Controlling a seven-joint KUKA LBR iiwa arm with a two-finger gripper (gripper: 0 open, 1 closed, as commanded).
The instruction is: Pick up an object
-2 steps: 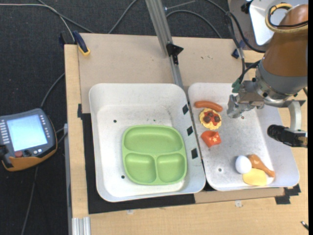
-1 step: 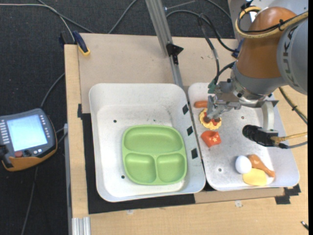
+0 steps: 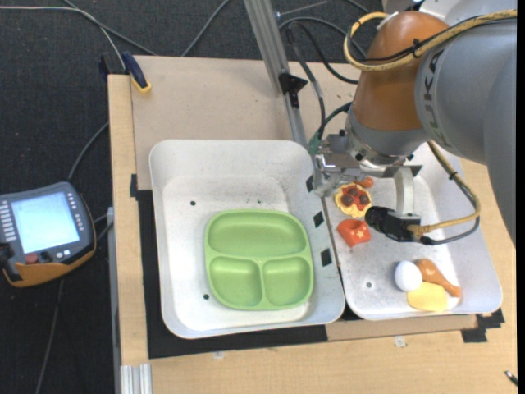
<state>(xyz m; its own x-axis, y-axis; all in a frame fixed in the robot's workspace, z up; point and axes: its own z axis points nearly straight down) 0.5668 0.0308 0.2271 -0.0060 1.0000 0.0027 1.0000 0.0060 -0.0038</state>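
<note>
Red-topped toy pizza (image 3: pixel 354 199) lies under the gripper (image 3: pixel 359 179).

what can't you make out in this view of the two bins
right bin: its far end lies under the arm in the camera view.
yellow toy with red spots: its top edge is tucked under the arm, so its whole shape is unclear.
yellow piece: partly covered by the orange drumstick.
pendant screen: washed out, unreadable.

Dark letters run along the edge of the grey robot arm (image 3: pixel 476 89), partly cut off and too blurred to read with certainty.
</note>
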